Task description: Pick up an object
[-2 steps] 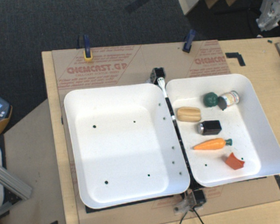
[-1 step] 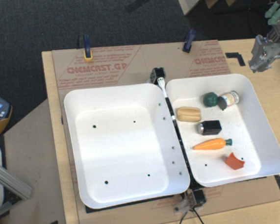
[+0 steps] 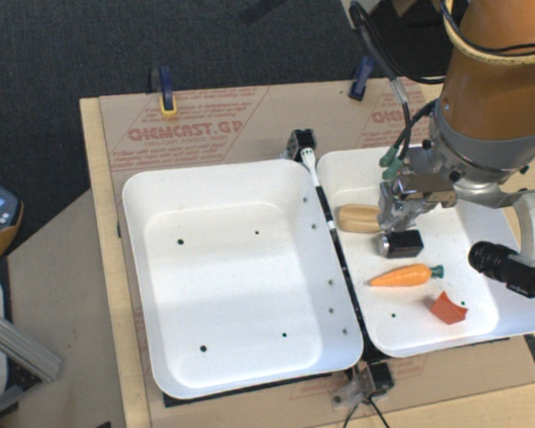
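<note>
cardboard (image 3: pixel 238 108) printed "chemcast" lies under two white bins. right bin (image 3: pixel 504 322) holds four things: one tan piece (image 3: pixel 355 217) by the divider, one black block (image 3: pixel 400 242) beside it, one carrot (image 3: pixel 401 278) below that, one red block (image 3: pixel 448 309) lower right. gripper (image 3: pixel 398 219) hangs over the black block, apart; cannot tell its grip.

Bright, even light from above makes the white bins (image 3: pixel 226 269) shine (the left one glows most), shadows are soft and small, and the big orange arm (image 3: pixel 496 45) up close looks blurry
</note>
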`<state>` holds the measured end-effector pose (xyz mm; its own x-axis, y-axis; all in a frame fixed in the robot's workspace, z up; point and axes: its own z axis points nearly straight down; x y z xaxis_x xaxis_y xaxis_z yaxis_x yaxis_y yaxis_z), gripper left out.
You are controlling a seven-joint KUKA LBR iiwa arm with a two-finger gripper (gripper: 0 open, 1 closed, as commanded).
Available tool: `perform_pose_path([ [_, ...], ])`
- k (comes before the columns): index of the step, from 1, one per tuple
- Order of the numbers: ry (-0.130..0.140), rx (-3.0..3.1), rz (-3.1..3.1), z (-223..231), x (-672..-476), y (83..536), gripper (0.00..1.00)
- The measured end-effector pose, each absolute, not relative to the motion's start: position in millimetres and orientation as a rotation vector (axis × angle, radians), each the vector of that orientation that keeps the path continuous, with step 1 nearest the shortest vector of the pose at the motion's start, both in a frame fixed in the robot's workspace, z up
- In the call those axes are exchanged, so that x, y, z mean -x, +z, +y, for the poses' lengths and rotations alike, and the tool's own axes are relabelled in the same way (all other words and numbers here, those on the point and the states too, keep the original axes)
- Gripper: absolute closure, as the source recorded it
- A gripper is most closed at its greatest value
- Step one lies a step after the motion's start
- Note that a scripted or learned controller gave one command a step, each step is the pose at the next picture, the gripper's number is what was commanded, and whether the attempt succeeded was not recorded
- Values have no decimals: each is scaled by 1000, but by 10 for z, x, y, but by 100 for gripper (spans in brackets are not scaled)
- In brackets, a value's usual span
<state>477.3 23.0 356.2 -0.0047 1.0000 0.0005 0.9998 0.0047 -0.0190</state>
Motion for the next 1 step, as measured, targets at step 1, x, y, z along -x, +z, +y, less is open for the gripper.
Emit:
perform_pose_path([
  [1,-26,2225,-2234,488,-4801,5100,100],
])
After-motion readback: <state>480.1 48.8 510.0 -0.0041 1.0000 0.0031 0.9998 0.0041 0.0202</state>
